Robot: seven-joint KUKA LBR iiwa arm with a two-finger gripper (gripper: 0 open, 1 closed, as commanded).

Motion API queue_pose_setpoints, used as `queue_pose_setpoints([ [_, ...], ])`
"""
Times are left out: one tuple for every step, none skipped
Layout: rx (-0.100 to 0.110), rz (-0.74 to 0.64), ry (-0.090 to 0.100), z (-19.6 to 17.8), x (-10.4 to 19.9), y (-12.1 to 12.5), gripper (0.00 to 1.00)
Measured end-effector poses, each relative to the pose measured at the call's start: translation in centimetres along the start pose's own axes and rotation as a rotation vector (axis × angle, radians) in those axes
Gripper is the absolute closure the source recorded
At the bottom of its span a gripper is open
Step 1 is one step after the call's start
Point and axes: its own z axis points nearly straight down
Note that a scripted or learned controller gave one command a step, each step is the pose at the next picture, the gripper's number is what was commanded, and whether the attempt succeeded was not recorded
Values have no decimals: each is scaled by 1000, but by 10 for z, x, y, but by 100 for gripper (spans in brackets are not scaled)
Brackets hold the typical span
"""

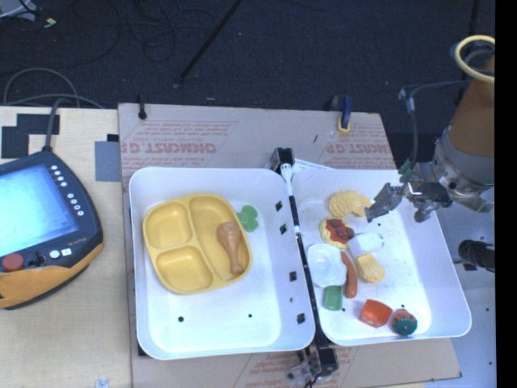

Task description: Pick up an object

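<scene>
My gripper (pixel 401 208) hangs over the upper right part of the right bin (pixel 449 297). It is open, with nothing between its fingers. One dark finger (pixel 380 204) points down toward a yellow ridged toy food (pixel 349 203). Just below lie a pizza-like piece (pixel 335 231) and a small white piece (pixel 370 241). Lower in the bin are a white cup (pixel 325 265), a red sausage (pixel 349 275), a yellow chunk (pixel 371 267), a green block (pixel 333 297), a red pepper (pixel 375 312) and a red-and-green ball (pixel 404 322).
The left bin (pixel 210 330) holds a yellow divided tray (pixel 174 257) with a brown drumstick (pixel 232 245) in it, and a green piece (pixel 248 217) beside it. A black divider (pixel 296 249) runs between the bins. A teach pendant (pixel 40 225) lies far left.
</scene>
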Motion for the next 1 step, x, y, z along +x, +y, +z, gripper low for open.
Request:
queue_pose_setpoints([
  [2,0,1,-10,-1,0,100],
])
